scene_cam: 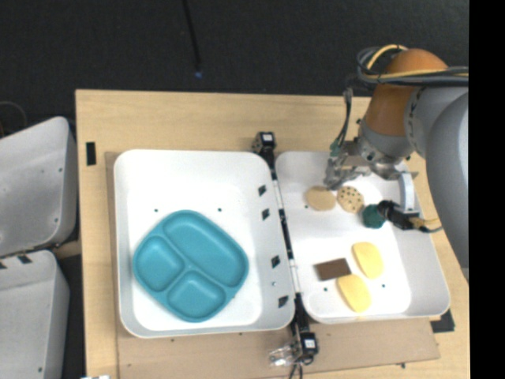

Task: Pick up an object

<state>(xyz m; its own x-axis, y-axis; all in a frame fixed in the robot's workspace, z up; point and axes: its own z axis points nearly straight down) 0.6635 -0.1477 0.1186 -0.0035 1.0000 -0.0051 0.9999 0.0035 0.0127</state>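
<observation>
Divided tray (189, 265) in left bin (126, 212), food pieces (359, 273) in right bin (426, 290)

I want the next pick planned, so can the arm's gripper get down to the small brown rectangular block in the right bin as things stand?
Probably yes. The small brown rectangular block lies flat in the right white bin with nothing on top; the two yellow oval pieces sit beside it. The gripper is over the same bin's far end.

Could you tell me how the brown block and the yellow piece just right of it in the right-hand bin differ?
The brown block is dark and rectangular with straight edges, while the yellow piece is pale yellow and rounded, an oval. The brown block looks flat and lies with its long side across the bin; the yellow piece looks thicker and its long side runs up the bin. Both lie in the right bin, close together, away from the gripper.
</observation>
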